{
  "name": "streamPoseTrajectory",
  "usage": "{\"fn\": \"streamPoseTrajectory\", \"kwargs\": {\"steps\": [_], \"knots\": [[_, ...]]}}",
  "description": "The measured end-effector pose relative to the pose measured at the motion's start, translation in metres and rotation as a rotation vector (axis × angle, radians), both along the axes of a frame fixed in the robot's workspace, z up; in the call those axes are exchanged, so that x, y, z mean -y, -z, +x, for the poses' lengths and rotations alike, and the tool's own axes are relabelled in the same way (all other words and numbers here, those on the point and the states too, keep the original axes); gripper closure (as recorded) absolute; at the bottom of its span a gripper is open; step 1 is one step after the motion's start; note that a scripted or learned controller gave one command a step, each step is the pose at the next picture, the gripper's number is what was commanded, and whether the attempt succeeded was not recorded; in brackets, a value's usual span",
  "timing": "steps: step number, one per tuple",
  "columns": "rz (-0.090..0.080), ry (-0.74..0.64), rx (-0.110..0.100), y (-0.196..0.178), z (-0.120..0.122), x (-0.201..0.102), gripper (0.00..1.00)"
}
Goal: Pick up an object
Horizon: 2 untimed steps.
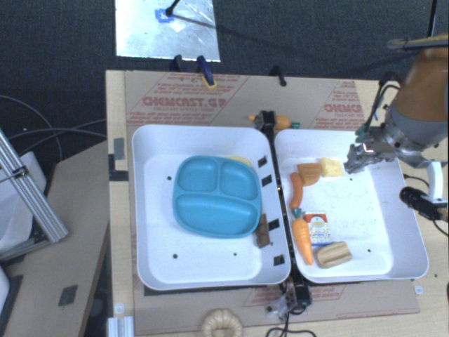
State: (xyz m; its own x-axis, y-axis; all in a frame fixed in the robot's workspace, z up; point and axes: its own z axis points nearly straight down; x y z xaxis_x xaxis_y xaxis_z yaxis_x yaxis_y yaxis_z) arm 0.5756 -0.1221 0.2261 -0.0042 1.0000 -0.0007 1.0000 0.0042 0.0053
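In the right bin [393, 216] lie several toy foods: a yellow cheese piece [330, 167], a tan wedge [309, 173], an orange sausage-like piece [297, 190], a carrot [302, 237], a small red and white carton [318, 227] and a bread loaf [332, 254]. My gripper [356, 160] hangs over the upper part of this bin, just right of the cheese piece. Nothing shows between its fingers.
The left bin [151, 209] holds a blue divided plate [216, 195] and a small brown piece [263, 232] near the divider. A yellow thing [280, 123] lies behind the bins. A foil sheet [167, 18] lies at the back, and a braided ring [222, 324] at the front edge.
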Motion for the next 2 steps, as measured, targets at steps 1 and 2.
{"fn": "streamPoseTrajectory", "kwargs": {"steps": [1, 2], "knots": [[0.002, -0.004, 0.000, -0.008, 0.046, -0.032, 1.00], [0.001, -0.004, -0.001, 0.003, 0.073, -0.066, 1.00]]}}
